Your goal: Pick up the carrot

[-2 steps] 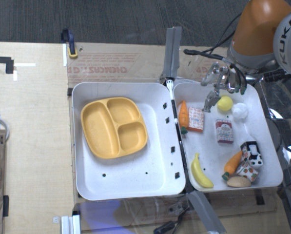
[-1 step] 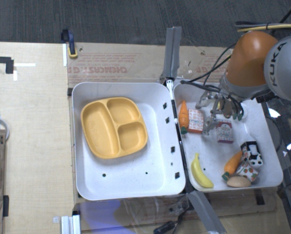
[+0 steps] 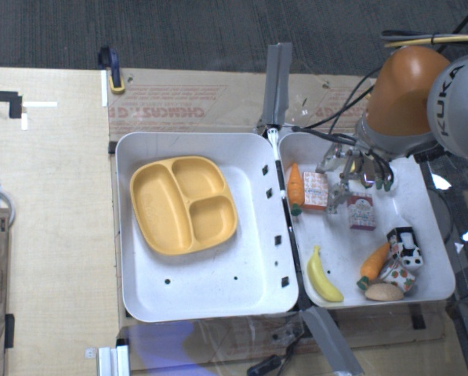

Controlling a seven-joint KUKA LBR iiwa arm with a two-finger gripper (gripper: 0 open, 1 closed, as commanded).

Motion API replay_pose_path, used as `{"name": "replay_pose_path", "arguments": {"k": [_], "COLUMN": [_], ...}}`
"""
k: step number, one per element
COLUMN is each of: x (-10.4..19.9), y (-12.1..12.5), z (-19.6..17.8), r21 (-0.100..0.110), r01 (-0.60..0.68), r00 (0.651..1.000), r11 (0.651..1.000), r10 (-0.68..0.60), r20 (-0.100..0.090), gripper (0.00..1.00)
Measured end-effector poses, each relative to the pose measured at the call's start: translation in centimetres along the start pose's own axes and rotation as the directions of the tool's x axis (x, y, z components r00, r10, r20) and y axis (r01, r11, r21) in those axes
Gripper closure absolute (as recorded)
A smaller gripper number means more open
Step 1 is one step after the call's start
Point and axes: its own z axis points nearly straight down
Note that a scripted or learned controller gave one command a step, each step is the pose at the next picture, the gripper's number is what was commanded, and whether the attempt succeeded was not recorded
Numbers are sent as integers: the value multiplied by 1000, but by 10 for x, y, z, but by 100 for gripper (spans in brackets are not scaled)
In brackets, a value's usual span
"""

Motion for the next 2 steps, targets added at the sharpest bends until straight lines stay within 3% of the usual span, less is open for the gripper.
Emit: {"name": "replay_pose_path", "arguments": {"k": [1, 2], "x": [-10, 5], "y": [66, 9], "z": [-91, -123], "r21": [3, 4], "r01": [-239, -195], "r00": [971, 981], "r11": [971, 981], "r10": [239, 195], "r20": [0, -1], "gripper": [100, 100]}}
